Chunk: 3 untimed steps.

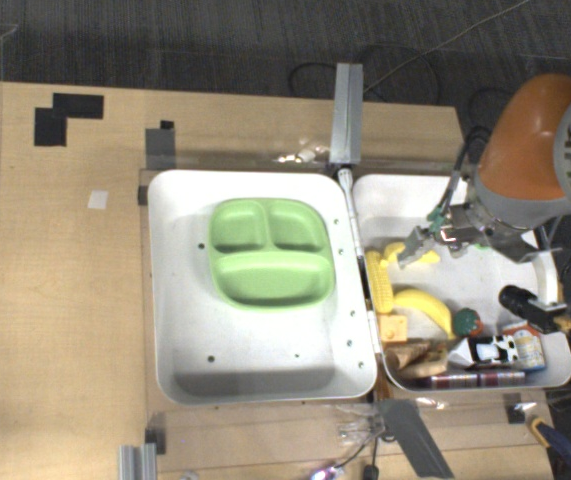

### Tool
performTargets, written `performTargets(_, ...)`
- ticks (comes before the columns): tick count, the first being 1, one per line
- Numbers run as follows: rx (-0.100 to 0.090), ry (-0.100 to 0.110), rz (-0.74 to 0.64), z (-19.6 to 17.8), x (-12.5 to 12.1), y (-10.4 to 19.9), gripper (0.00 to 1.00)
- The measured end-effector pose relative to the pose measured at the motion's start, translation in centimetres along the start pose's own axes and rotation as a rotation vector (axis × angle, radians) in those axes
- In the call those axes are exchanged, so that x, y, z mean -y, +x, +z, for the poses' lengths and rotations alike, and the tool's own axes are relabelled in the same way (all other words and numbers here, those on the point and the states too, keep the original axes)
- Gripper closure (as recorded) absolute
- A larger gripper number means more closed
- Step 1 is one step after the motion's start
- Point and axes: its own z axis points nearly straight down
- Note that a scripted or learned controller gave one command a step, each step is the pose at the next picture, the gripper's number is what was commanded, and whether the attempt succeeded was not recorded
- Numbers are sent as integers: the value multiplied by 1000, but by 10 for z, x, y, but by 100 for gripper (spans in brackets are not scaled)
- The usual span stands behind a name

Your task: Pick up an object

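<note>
Gripper (427, 240) is hanging over the right bin (405, 193) with its fingers spread and nothing between them, and you're looking at a banana (425, 308) lying just below it among the clutter. It's looking light, smooth and curved, so it's likely to roll or slip; you're best closing across its thick middle.

A light wooden table (55, 298) fills the lower left of the frame; dark grey carpet (215, 18) runs along the top, crossed by black cables (415, 58).
</note>
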Motion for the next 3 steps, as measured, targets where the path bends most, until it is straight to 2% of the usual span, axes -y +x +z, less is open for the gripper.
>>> performTargets(1,0,-1,107,-1,-15,35,0)
performTargets(2,0,0,20,42,46,-5,0)
performTargets(3,2,-3,-184,87,34,-11,0)
